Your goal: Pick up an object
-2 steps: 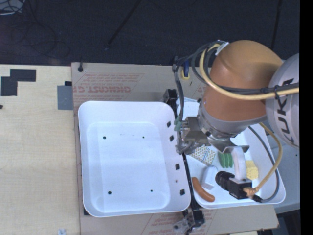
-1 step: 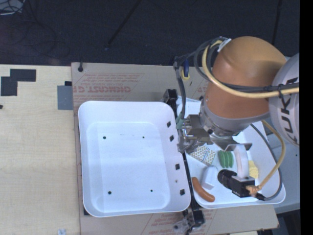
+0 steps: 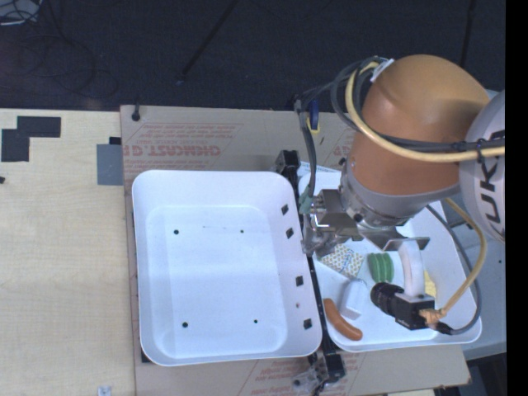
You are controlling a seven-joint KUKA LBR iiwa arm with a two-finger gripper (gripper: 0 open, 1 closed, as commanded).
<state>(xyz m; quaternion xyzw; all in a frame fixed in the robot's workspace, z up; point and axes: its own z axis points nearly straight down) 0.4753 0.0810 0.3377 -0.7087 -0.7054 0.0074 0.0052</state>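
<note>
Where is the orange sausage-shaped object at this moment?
The orange sausage-shaped object lies in the right bin, near its front left corner, beside a small white block.

I read faint red print, upside down, on the cardboard sheet (image 3: 206, 134) behind the left bin (image 3: 216, 264); wording not legible.

The arm (image 3: 412, 139) has a large rounded orange dome over a grey metal wrist ring. Yellow and black cables (image 3: 388, 143) loop around the dome. At three o'clock, a white link carries dark lettering.
</note>
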